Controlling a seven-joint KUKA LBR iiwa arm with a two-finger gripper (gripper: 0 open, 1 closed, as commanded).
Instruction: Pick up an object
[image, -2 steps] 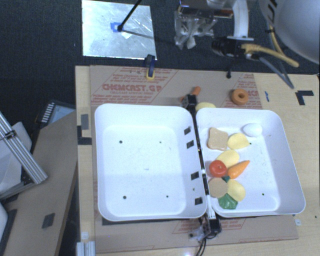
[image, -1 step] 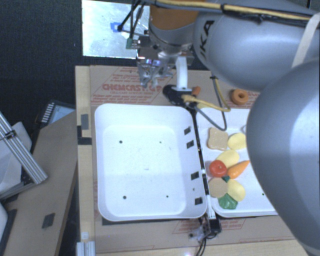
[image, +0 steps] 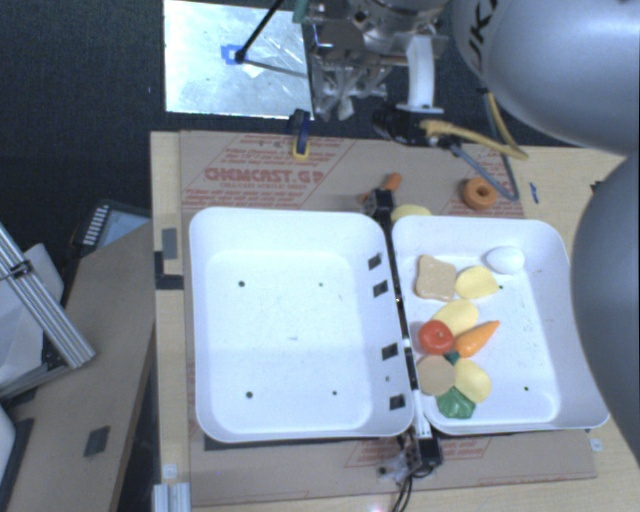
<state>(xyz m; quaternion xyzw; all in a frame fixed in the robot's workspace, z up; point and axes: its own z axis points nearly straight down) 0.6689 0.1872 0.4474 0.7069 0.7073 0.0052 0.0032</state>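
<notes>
The right bin (image: 540, 400) holds several toy foods in a loose cluster along its left side. Among them are a tan bread slice (image: 436, 278), a white egg (image: 505, 260), a red tomato (image: 436, 336), an orange carrot (image: 477, 336), a green piece (image: 455, 404) and several yellow pieces (image: 477, 284). My gripper (image: 342, 100) hangs high over the back of the bench, well beyond both bins and far from the food. Nothing shows in its grasp.
The left bin (image: 215, 300) lies beside the right one, joined by a black clipped seam (image: 395, 320). A brown doughnut (image: 480, 193), a yellow piece (image: 410, 212) and a small orange bit (image: 393, 182) lie on the cardboard behind the bins. The arm's grey body (image: 610, 330) covers the right side.
</notes>
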